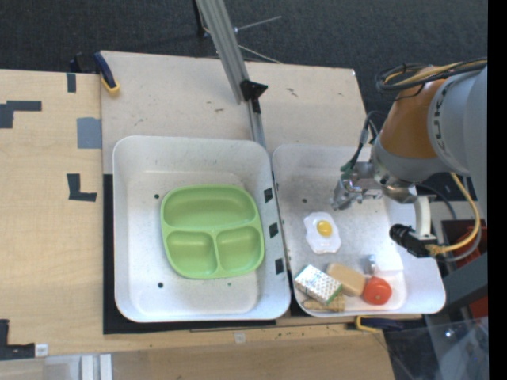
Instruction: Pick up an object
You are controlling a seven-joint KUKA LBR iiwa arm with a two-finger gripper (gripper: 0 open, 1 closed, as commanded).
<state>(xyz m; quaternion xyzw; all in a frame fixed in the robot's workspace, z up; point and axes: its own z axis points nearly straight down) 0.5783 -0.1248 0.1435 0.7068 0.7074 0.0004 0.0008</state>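
Bright, even overhead light. White bins [127,212] nearly washed out, faint glare. Soft short shadows under the arm [428,133]. Slight overall softness; dark floor underexposed.

Grey KUKA arm [451,125], fat orange band

Yellow and black cables looping round it, small metal gripper [348,194] at the tip.

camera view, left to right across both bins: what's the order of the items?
green divided plate → fried egg (a small printed packet lies nearer the front, at about the same place across) → tan block → red tomato. The gripper hangs above the right bin, behind the egg.
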